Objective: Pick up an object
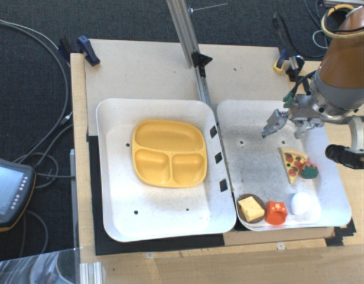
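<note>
- Camera view, bench: pale board top (140, 70) on dark carpet floor; cables trail at left; a tablet-like device (7, 194) at left edge; blue clamps at board's far corners; an aluminium post (182, 22) rises from the far edge.
- Two white bins side by side. Left bin (111, 176) holds a yellow divided tray (169, 152), compartments up.
- Right bin (247, 158) holds the items, all along its near-right side: pizza slice (293, 163), green piece (311, 171) touching it, white ball (302, 205), red block (276, 213), yellow cheese-like wedge (250, 208).
- Pizza slice lies flat, long axis approx. far-to-near, tip toward near edge.
- Arm enters from right; gripper (285, 123) sits over right bin's far part, apart from all items.
- Fingers spread, released; nothing between them.
</note>
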{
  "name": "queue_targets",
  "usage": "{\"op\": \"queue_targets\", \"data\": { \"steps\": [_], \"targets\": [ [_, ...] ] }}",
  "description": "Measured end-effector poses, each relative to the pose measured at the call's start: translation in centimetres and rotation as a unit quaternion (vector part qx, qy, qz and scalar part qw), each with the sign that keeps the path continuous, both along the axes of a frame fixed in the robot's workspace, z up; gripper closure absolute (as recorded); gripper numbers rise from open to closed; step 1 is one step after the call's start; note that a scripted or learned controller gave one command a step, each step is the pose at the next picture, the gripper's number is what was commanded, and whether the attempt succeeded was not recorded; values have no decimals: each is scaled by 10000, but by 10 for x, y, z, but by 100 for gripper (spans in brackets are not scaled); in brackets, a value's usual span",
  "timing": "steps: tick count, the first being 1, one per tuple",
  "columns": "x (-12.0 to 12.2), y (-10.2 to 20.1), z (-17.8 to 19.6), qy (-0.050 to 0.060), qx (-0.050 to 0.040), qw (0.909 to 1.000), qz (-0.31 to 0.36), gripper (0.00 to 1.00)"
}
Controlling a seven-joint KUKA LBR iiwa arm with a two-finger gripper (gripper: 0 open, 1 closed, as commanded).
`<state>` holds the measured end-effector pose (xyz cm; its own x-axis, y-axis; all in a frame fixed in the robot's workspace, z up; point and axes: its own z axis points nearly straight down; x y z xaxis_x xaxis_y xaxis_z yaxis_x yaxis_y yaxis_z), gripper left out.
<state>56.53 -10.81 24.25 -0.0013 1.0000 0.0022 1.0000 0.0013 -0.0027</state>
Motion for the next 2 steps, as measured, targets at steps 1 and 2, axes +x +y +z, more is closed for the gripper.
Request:
{"op": "queue_targets", "data": {
  "steps": [1,2],
  "targets": [
    [0,0,0,-4,-1,10000,-3,0],
    [8,-1,-47,25,-1,10000,-4,0]
  ]
}}
